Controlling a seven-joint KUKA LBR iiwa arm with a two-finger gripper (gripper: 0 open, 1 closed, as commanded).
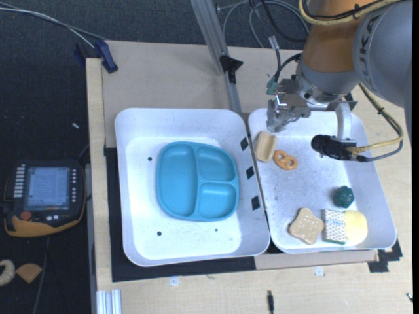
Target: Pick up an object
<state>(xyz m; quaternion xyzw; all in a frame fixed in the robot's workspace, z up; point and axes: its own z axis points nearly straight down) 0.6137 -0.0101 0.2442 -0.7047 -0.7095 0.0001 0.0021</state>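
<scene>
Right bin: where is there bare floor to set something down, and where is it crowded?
In the right bin, bare floor runs through the middle, between the pretzel above and the cracker below, left of the green ball. The near right corner is crowded: cracker, patterned block and yellow disc side by side. The tool hangs over the far left corner by the tan block.

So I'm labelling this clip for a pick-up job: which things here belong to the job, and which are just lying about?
Job:
claw above the right bin
tan block
pretzel
green ball
cracker
patterned sponge
yellow disc

Lying about:
blue divided plate in the left bin
teach pendant on the floor
</scene>
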